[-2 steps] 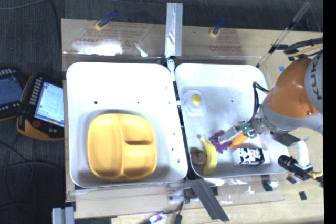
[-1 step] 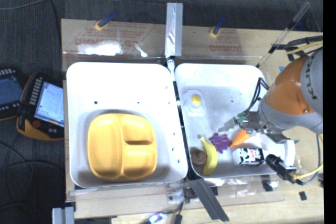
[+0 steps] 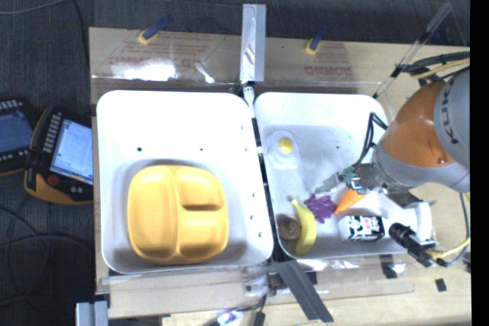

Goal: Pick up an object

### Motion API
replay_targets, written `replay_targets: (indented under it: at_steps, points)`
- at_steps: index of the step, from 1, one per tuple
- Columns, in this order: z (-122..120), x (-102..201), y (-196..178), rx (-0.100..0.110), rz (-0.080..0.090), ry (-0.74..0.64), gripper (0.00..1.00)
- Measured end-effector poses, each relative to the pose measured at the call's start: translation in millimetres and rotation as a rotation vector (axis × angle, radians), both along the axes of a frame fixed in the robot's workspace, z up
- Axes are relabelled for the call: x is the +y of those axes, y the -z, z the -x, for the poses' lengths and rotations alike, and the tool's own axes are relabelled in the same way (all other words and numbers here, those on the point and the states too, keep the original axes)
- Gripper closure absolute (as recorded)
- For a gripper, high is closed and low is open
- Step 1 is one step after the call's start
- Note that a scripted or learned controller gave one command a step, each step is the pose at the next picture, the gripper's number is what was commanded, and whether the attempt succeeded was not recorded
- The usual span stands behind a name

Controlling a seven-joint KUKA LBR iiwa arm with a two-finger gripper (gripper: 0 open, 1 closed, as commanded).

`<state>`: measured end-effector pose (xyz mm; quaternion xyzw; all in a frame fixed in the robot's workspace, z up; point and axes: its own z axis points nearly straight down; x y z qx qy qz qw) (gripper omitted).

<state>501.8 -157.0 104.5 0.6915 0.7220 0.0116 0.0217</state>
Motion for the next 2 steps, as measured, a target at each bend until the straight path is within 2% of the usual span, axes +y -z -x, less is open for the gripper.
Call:
replay_targets:
  at_steps: [1, 2]
  points:
    - [2.6, -1.7, 0.8, 0.001, 0.013, -0.21, 0.0]
    - [4.1, -5.2, -0.7, 0.005, -0.005, -0.022, 0.0]
